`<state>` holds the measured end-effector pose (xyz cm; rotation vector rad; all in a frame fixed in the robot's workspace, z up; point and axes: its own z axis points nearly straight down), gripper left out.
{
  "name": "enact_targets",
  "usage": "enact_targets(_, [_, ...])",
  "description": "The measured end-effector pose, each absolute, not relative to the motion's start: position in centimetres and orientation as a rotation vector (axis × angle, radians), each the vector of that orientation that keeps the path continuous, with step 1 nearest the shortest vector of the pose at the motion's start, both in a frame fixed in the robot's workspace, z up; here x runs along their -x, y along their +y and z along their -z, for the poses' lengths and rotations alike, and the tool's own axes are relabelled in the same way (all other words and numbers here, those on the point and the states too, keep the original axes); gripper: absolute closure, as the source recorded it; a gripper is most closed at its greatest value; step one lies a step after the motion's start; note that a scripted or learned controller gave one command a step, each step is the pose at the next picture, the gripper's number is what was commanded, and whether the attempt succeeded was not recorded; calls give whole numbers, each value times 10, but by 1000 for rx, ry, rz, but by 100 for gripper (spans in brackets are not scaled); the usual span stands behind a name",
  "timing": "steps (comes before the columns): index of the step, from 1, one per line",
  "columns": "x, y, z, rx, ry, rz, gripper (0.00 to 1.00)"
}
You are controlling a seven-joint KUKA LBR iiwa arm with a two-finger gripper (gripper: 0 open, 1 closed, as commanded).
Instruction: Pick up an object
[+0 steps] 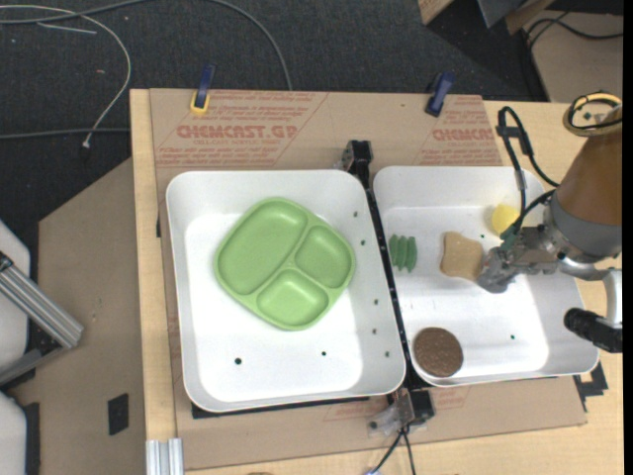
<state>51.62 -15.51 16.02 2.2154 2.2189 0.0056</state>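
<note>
The right bin (524, 349) holds a tan bread-like piece (460, 254), a small green ridged item (403, 251), a yellow object (503, 216) and a round brown disc (437, 351). My gripper (494, 272) hangs low over the right bin, just right of the tan piece and touching or nearly touching its right edge. The yellow object lies just behind the gripper, partly hidden by the wrist and cables. Nothing shows between the fingers from this angle.
The left bin (213, 354) holds a green three-compartment plate (285, 262). A black divider clamp (357, 154) sits between the bins at the back. Blue clips (203, 82) mark the cardboard's rear edge. The arm's grey body (593, 206) covers the right bin's right side.
</note>
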Motion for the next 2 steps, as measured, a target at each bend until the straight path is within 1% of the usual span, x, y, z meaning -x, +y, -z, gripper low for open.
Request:
enact_targets(1, [-522,-148,-208,-2215,2220,-6,100])
enact_targets(2, [-515,-149,-255,-2216,2219,-5,100])
